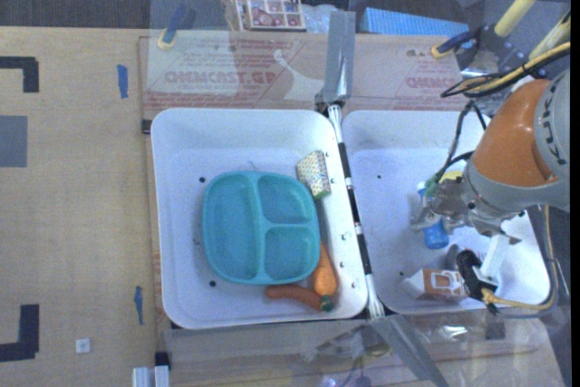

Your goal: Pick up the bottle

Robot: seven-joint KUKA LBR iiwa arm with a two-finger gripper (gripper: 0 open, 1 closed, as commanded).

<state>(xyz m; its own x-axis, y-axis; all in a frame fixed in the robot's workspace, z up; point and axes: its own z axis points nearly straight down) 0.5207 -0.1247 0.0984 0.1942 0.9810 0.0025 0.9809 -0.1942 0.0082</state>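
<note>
Tool (441,215) is poised over the bottle (436,234) in the right bin (390,140), its opening cannot be told; descent should be kept centred.

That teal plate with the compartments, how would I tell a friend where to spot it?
Find the two white bins side by side and take the left bin. The teal plate lies flat in its middle, split into three compartments. It is far bigger than the orange carrot and the patterned packet along its right edge.
</note>
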